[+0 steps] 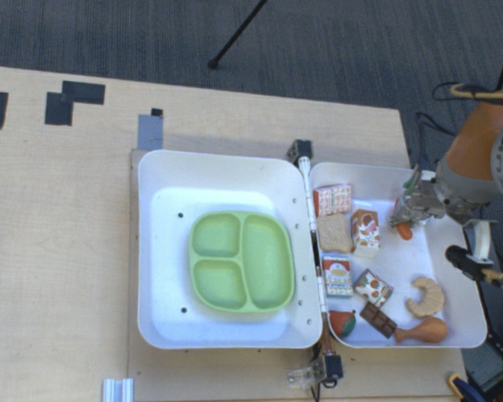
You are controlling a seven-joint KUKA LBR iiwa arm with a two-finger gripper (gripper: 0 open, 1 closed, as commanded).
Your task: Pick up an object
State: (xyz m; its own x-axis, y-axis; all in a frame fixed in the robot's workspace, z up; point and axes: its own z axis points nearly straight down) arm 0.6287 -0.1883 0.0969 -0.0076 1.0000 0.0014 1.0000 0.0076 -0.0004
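My gripper point(409, 214) hangs low over the far right part of the right bin point(470, 287). A small orange-red piece point(405, 233) lies right under its tip; whether the two touch is unclear. To its left lie a red-and-white carton point(366, 229), a slice of toast point(335, 234) and a pale printed box point(333, 198). A croissant point(427, 296) and a brown drumstick point(421, 333) lie toward the near right corner.
The left bin point(161, 233) holds a green divided plate point(242, 261). The right bin also holds another printed box point(338, 274), a small packet point(372, 287), a chocolate bar point(378, 319) and a red-and-green fruit piece point(342, 323). Bare bin floor lies between gripper and croissant.
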